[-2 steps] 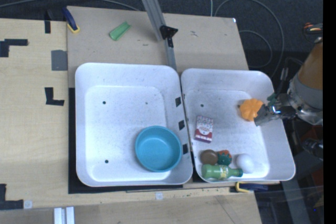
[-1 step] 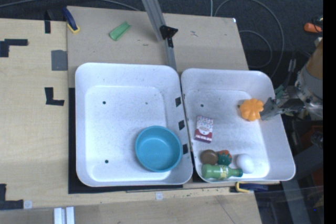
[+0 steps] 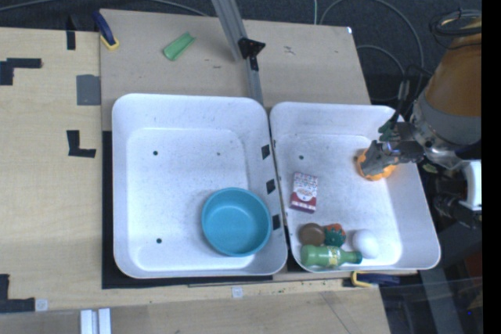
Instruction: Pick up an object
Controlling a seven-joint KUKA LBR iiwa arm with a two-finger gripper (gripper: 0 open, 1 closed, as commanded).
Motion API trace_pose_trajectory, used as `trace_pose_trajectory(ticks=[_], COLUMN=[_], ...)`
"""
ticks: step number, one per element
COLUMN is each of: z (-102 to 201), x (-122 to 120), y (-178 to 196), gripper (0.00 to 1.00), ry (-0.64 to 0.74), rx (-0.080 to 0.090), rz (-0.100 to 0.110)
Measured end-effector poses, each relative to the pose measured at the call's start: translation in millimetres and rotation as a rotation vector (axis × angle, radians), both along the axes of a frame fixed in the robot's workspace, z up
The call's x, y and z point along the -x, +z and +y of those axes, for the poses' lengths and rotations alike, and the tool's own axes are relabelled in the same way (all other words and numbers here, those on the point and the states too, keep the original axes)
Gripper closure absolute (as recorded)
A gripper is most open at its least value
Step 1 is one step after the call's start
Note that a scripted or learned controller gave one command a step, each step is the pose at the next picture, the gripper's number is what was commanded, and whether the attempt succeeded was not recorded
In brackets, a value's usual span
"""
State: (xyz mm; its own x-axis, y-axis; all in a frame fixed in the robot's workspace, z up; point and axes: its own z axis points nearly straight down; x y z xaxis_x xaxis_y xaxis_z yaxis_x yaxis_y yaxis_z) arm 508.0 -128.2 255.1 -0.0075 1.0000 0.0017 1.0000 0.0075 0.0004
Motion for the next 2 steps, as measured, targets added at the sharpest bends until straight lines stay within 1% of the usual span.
trace_pose_trajectory(ticks=[1, 2], z=[44.0, 99.5], x=[-14.2, -19.4], y=[-10.3, -23.9], gripper=[1.0, 1.0], ry=[-0.002, -0.001], rx=[0.001, 0.0], rz=[0.003, 0.004])
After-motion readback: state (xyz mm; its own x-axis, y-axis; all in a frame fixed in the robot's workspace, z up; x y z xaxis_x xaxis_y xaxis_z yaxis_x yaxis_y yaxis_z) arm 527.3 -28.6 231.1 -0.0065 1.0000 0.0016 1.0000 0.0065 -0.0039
